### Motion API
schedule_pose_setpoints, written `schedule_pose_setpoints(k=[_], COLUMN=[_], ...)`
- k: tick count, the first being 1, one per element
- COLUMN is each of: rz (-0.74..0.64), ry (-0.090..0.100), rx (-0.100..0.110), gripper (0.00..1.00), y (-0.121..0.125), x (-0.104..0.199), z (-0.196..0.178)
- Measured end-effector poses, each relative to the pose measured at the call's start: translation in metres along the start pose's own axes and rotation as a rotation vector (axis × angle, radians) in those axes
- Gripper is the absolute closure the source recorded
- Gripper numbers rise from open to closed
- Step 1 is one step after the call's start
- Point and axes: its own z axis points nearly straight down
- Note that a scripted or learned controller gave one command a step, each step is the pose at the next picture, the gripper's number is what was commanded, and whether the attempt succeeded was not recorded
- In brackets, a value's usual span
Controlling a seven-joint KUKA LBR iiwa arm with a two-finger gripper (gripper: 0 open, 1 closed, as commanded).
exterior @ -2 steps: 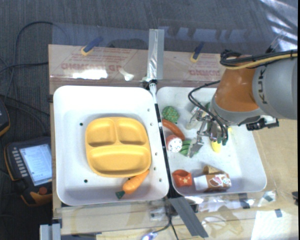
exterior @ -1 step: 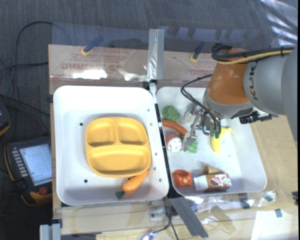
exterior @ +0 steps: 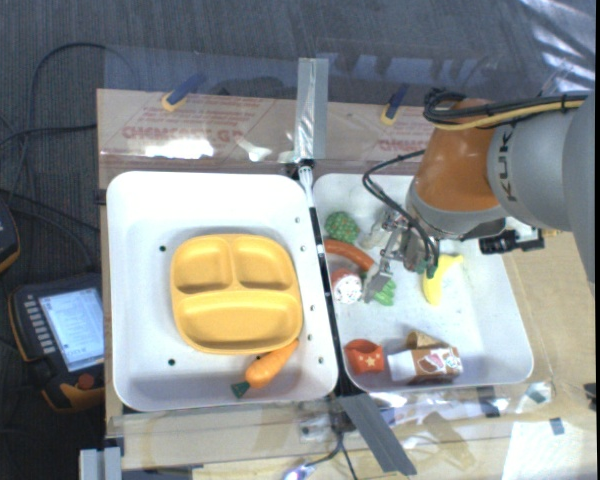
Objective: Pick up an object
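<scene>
You have nothing picked up yet: the gripper point(exterior: 392, 260) is down in the right bin point(exterior: 500, 338), and you cannot tell how it is set. Just below it lies a green piece point(exterior: 381, 293); left of it the red sausage point(exterior: 348, 253) and the green broccoli point(exterior: 342, 227); right of it the yellow banana point(exterior: 435, 280). The arm reaches in from the right, wrist bent down over the bin

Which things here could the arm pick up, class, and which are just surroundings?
Candidates to pick: carrot, yellow divided plate, broccoli, banana, red cup, carton, white ball.

Surroundings: left bin, right bin, handheld screen, cables.
</scene>
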Motion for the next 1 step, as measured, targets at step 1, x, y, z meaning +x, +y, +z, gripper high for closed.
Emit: schedule_pose_setpoints(k=[1], rz=[0.129], ry=[-0.002], rx=[0.000], gripper=[0.00], y=[-0.0032], x=[0.0151], z=[-0.0005])
